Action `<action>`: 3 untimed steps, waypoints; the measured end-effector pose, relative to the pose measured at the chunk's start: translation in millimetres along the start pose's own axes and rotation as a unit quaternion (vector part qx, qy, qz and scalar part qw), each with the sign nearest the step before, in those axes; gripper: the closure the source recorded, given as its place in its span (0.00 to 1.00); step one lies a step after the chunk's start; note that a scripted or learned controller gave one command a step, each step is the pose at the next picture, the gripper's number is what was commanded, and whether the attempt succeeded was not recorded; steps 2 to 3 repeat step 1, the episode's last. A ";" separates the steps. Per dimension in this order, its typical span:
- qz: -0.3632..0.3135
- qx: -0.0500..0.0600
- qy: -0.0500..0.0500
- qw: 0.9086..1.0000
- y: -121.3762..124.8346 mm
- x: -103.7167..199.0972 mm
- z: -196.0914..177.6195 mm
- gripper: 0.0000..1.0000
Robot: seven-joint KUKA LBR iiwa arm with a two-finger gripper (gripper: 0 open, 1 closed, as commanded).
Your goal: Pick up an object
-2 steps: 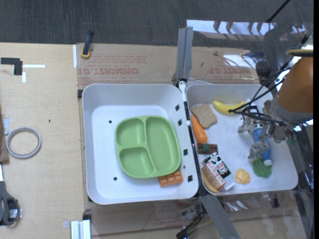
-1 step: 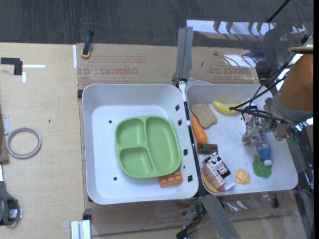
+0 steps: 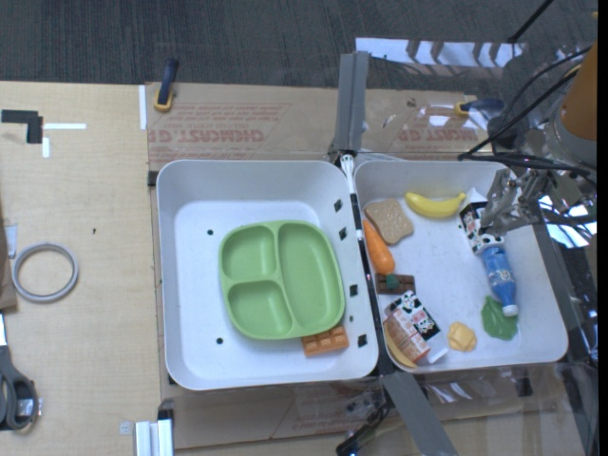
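Above the right-hand shallow white bin (image 3: pixel 546 255), near its far right corner, the end effector (image 3: pixel 496 218) of the grey arm is seen in the camera view, set low over the bin floor. Whether its grip is wide or narrow cannot be told, since metal parts and cables are tangled together there.

Just below the end effector, a blue plastic bottle with a white cap (image 3: pixel 500 275) is found lying flat, its long axis running from the end effector toward the bin's near right corner. Its upper end appears to be touching or nearly under the end effector, beside a small black-and-white printed carton (image 3: pixel 471 222). The bottle is judged the closest candidate, and a grasp across its short width would be called for.

Left of the end effector, a yellow banana (image 3: pixel 435 203) is laid along the bin's far wall. Beyond the bottle's lower end, a green crumpled object (image 3: pixel 500 319) is rested. Nothing is seen held.
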State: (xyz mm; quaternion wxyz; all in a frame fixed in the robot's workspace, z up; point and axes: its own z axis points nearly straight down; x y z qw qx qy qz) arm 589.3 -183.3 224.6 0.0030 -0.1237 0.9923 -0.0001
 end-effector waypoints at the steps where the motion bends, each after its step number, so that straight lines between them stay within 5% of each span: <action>1: -0.137 0.000 0.001 0.991 -16.3 17.2 131.9 1.00; 3: -0.137 0.000 0.001 0.991 -16.3 17.2 131.9 1.00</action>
